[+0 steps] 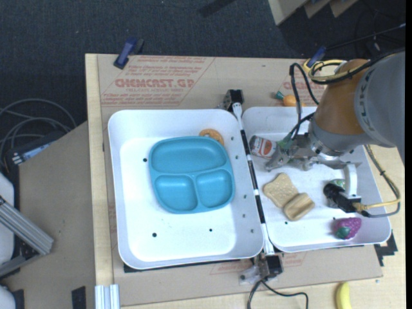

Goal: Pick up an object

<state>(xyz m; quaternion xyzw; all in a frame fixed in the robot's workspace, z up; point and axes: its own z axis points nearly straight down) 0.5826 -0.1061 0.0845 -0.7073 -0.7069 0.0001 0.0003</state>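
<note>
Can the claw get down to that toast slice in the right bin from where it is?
Probably yes. The claw hovers just above the toast slice, with bare bin floor between; the bread roll touching it could crowd one side.

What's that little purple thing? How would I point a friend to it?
Find the right-hand white bin, where the grey arm reaches in. In its near right corner lies a toy bunch of grapes, purple with a green tip; the bread slices to its left are tan.

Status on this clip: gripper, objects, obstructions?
Gripper low in right bin, nothing seen held. Bread slices just below it; can beside it. Blue divided plate in left bin.
</note>
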